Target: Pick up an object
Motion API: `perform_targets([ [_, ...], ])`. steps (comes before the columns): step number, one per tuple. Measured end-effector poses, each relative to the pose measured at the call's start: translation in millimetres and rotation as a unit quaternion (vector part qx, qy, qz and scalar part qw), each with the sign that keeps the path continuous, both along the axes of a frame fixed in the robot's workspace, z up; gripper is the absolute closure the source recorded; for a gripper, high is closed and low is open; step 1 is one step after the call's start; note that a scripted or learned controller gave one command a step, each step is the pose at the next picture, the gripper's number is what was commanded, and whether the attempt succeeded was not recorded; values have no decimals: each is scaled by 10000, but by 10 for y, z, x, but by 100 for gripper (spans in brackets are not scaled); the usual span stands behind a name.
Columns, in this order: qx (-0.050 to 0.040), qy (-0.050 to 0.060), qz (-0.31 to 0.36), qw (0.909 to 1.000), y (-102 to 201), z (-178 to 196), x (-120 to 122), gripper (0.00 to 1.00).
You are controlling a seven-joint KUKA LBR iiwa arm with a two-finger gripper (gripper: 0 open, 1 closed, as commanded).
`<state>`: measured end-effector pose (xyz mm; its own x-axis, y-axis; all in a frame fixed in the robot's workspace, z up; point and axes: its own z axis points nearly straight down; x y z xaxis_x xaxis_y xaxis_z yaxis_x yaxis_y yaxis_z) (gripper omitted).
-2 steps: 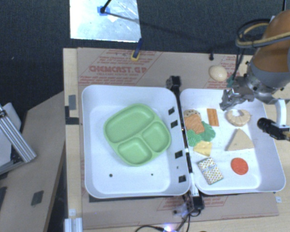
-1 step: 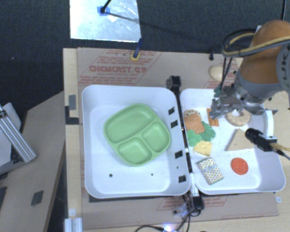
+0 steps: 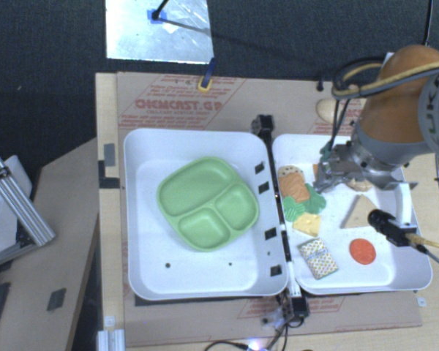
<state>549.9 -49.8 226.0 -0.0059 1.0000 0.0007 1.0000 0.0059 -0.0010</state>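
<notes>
The right bin (image 3: 406,273) holds several small toy foods: an orange-brown bread-like piece (image 3: 293,183), a green leafy piece (image 3: 303,205), a yellow wedge (image 3: 308,224), a patterned square packet (image 3: 318,257), a red disc (image 3: 363,251) and a tan triangle (image 3: 357,212). My gripper (image 3: 323,177) hangs over the bin's upper middle, just right of the bread-like piece and above the green piece. The wrist body covers its fingertips.
The left bin (image 3: 143,269) carries a green three-compartment plate (image 3: 208,202). A black divider bar with clips (image 3: 273,203) runs between the bins. A black cylinder on the arm (image 3: 385,225) juts over the right bin. A shiny sheet (image 3: 159,20) lies behind the bench.
</notes>
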Motion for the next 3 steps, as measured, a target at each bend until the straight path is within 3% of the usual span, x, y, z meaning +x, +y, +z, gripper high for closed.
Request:
perform_targets([
  [1, -5, -15, 3, 10000, 31, -82, 122, 100],
  [3, 0, -16, -8, 10000, 6, 66, 145, 100],
])
